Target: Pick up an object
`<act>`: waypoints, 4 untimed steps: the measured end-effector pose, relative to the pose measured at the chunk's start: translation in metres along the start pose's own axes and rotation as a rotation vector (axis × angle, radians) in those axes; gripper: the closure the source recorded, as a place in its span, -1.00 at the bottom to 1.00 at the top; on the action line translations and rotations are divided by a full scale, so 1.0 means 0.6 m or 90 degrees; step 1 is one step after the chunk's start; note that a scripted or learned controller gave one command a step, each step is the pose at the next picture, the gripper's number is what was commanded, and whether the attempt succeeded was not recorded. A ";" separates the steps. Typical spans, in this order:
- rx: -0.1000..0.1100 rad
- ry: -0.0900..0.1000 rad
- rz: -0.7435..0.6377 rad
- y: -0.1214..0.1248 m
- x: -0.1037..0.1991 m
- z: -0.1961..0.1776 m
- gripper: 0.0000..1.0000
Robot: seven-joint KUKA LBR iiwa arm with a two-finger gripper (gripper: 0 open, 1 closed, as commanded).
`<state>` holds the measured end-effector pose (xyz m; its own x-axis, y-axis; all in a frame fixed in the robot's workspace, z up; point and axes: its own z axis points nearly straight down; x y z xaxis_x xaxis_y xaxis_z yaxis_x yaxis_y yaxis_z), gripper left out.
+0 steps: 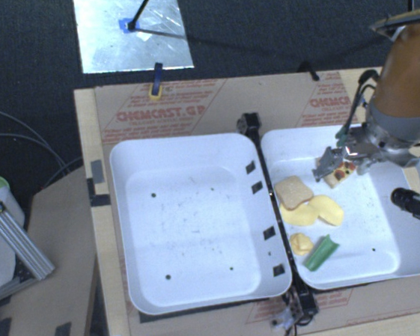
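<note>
Gripper (335, 166) over right bin (371, 258), jaw state unclear; drop straight onto small item (339, 177), clear of bread (293, 191).

Hidden and cut-off parts, right bin area

Arm (410, 73) cut off by the right and top edges. Jaws (339, 165) too small and blurred to read, opening unclear. Small red-and-tan object (341, 177) just under the jaws, partly covered, kind unclear. Right bin (372, 269) far rim behind the arm hidden. Table (65, 217) left of jaws cut by bottom edge.
</note>
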<state>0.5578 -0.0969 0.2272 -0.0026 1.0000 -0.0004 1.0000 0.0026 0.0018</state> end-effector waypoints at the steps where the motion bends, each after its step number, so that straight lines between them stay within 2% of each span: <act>1: 0.006 0.001 0.002 -0.013 -0.029 0.220 -1.00; 2: -0.007 0.001 -0.006 0.055 0.093 0.062 -1.00; 3: -0.013 0.003 -0.008 0.194 0.248 -0.135 -1.00; 4: 0.007 0.002 -0.005 0.181 0.365 0.126 -1.00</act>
<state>0.6659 0.1225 0.1519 -0.0103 0.9999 0.0022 0.9999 0.0103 -0.0085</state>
